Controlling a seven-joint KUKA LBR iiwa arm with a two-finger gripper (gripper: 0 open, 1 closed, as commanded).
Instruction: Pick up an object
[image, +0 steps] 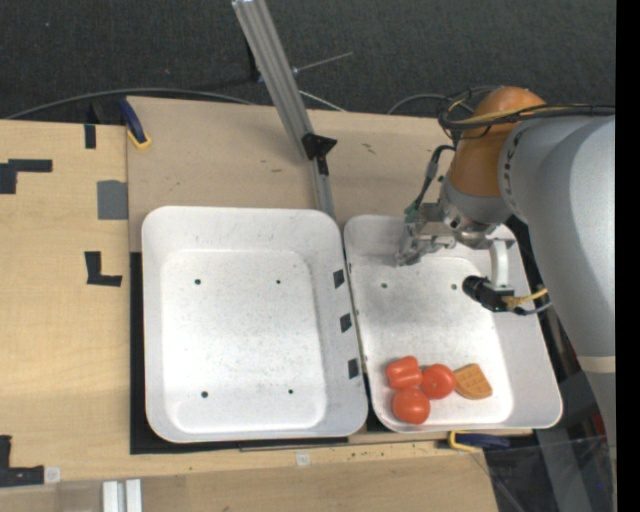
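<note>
The bench (60, 330) is pale wood, with black tape marks and a grey patch on its left part. A slanted metal pole (285, 95) crosses its far side and ends at a black clamp just beyond the bins.

The arm (570, 200) comes in from the right, grey and bulky, with its orange band (490, 140) above the wrist.

The left bin (240, 225) is white and speckled, with four small dark dots on its floor. The right bin (375, 240) touches it along their shared edge, where small black clips sit.

The gripper (408, 255) hangs over the far left corner of the right bin, pointing down at the bin floor. Nothing lies between its tips; whether they are spread or closed I cannot tell at this size.

Three red objects (415, 385) lie clustered at the near side of the right bin, touching one another. An orange-brown piece (473, 381) lies just right of them. All are well apart from the gripper.
</note>
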